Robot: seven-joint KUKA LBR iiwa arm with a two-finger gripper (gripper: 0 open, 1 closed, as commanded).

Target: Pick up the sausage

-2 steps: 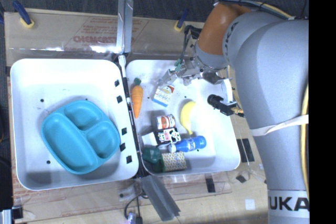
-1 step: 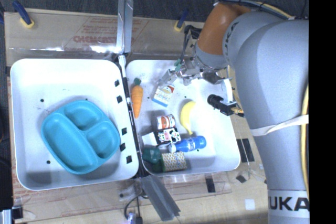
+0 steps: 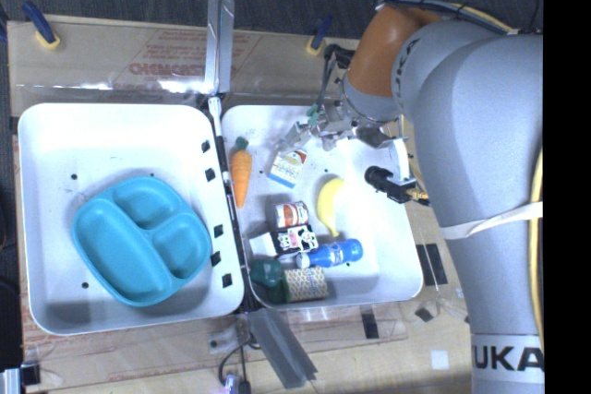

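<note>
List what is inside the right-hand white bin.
The right bin holds a carrot, banana, small carton, can, black-and-white box, blue bottle and green bottle. The arm covers its far right corner.

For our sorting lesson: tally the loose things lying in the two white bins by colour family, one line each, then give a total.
Orange: 1, carrot
Yellow: 1, banana
Blue: 2, divided plate, bottle
Green: 1, dark green item
Mixed print: 4, small carton, can, patterned box, speckled roll
Total: 9
</note>
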